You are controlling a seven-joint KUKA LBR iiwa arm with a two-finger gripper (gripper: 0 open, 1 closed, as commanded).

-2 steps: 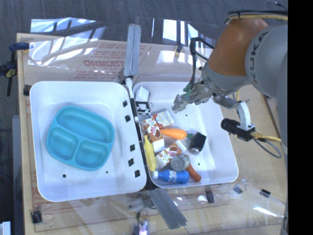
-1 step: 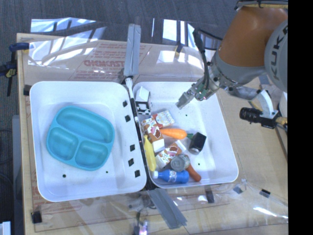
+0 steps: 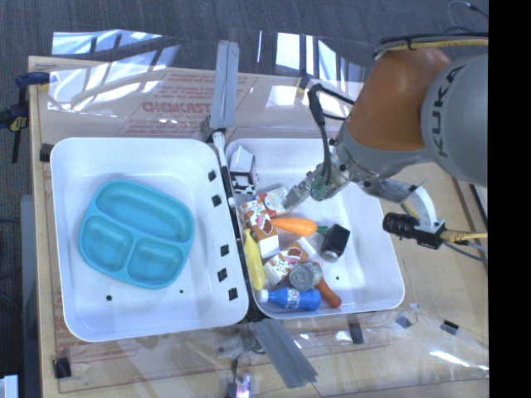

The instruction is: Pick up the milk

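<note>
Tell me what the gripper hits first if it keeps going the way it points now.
The gripper points down and toward the view's left. Likely first: the small patterned carton just off its tip, above the carrot. Height is hard to judge from this slant, so contact is uncertain.

Two pieces of lettering can be read. In the upper right of the frame, the grey arm [image 3: 452,123] carries dark capital letters running down its casing, reading "KUKA". At the upper middle, left of centre, a clear sheet [image 3: 166,98] on the bench shows faint red print that looks like "CHEMCAST". Labels on the small packages are too blurred to read.
</note>
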